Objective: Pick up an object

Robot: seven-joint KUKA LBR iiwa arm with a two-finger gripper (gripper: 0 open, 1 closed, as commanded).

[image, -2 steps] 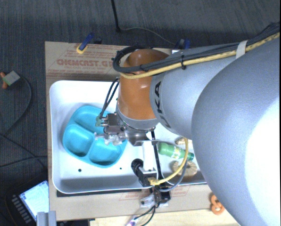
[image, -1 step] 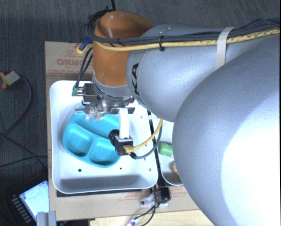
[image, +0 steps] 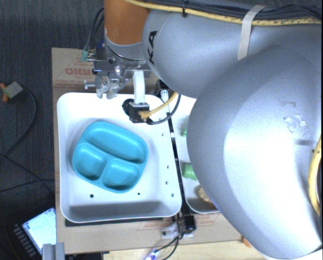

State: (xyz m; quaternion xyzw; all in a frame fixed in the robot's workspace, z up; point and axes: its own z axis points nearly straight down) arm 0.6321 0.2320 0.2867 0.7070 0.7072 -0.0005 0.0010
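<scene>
Blue divided tray lies flat in left white bin, near bin's middle, three compartments up. Gripper hangs above bin's far rim, well apart from tray, nothing seen between its tips. Finger state: cannot tell. Grey arm covers most of right bin; green item peeks out there.

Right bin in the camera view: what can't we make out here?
- Right bin: mostly hidden by the grey arm; a bare strip of rim shows.
- Green object and brownish object in it: cut off by the arm, unidentifiable.
- Pincer: small and cluttered above the left bin; finger state unclear.
- Blue tray: fully visible.
</scene>
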